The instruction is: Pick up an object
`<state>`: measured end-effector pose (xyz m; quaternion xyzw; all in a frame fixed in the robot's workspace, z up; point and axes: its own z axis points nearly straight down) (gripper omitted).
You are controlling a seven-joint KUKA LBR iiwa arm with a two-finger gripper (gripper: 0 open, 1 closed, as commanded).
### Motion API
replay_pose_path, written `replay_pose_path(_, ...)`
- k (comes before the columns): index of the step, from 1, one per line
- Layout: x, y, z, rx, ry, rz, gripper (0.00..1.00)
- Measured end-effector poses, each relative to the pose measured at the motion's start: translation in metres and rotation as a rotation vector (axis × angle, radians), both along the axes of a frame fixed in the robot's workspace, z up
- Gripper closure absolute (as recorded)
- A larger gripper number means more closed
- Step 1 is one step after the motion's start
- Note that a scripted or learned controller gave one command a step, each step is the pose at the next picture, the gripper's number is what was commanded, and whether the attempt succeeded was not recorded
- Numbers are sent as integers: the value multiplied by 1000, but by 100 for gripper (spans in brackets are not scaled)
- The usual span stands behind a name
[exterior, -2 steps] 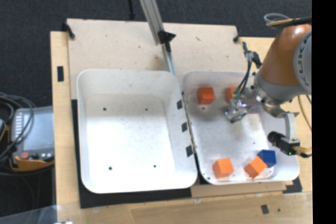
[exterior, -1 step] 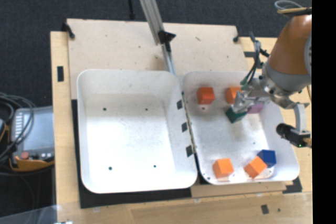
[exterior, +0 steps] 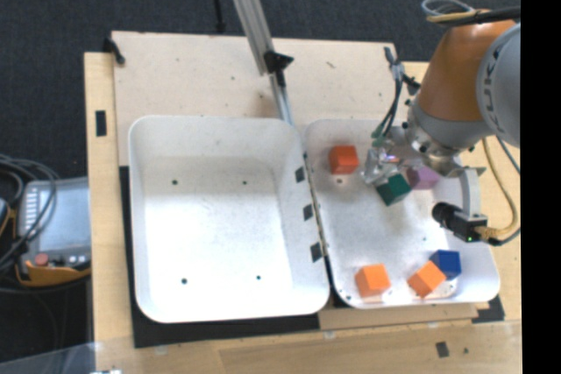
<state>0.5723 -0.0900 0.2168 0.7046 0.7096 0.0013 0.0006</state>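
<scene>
While left bin lies bare, right bin holds blocks; fingers beside green block, grip unclear.

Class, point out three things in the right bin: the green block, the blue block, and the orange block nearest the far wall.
green block [exterior: 396,189], camera view, its top face
blue block [exterior: 447,262], camera view, its top face
orange block [exterior: 344,159], camera view, its top face

Single fixed camera overhead, looking slantwise down on both bins
</scene>
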Motion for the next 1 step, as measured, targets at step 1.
replay_pose_path(1, 15, 44, 11, 1, 0, 1, 100)
